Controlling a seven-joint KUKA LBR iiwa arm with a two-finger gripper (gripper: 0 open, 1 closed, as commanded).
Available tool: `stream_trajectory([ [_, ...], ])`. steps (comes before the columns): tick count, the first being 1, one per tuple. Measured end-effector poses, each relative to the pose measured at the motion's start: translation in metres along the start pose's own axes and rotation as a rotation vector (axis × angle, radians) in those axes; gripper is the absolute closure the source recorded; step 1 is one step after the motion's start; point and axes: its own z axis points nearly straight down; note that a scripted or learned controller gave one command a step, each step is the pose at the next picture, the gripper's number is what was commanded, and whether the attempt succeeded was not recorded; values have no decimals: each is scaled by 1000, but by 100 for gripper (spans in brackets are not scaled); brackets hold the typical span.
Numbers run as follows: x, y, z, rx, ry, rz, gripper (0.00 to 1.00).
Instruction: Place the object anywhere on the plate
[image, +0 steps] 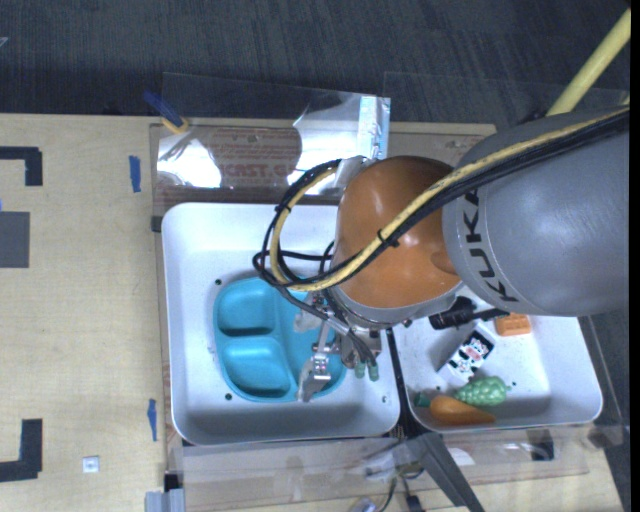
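A light blue plate with two compartments lies in the left white bin. My gripper hangs low over the plate's right edge, under the orange wrist band. A small dark green bit shows just right of the gripper; I cannot tell what it is or whether it is held. In the right bin lie an orange carrot-like toy, a green bumpy piece, a black and white item and a small orange block.
The grey arm covers the upper part of the right bin and the divider between the bins. Black and yellow cables loop over the left bin's back half. Crumpled clear plastic sits behind the bins.
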Motion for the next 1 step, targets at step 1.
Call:
stream_trajectory([
  [1, 4, 38, 88, -2, -6, 211, 0],
])
